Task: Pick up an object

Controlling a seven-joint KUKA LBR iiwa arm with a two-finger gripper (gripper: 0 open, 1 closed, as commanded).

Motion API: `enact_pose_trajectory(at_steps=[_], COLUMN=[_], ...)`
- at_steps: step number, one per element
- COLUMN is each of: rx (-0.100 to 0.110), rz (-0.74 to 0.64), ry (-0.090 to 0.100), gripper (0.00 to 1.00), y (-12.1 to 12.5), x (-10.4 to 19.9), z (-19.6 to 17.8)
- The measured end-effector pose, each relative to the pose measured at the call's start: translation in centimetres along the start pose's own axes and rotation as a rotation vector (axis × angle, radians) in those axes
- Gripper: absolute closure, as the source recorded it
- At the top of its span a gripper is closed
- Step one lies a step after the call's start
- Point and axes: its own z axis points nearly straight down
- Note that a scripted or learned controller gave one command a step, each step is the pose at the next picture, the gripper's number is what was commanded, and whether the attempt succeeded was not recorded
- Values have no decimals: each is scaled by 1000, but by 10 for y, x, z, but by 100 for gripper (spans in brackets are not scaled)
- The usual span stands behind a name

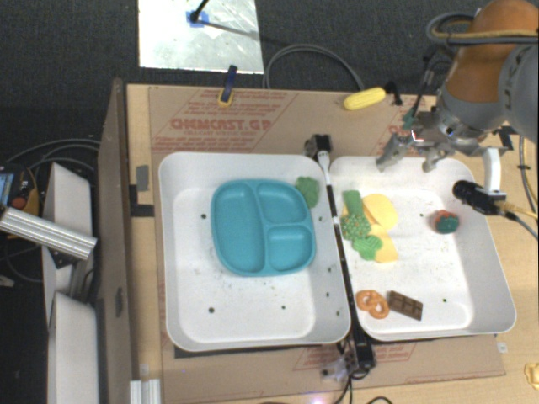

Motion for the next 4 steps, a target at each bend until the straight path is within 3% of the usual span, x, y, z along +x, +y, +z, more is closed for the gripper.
enact_pose_trajectory(at_steps=[1, 2, 3, 4], rx=[3, -3, -5, -1], rz=[4, 2, 8, 2], ry=[4, 0, -4, 0], gripper=[0, 100, 100, 0], y=[-44, -42, -76, -75], x=[10, 9, -57, -52], z=[116, 101, 23, 27])
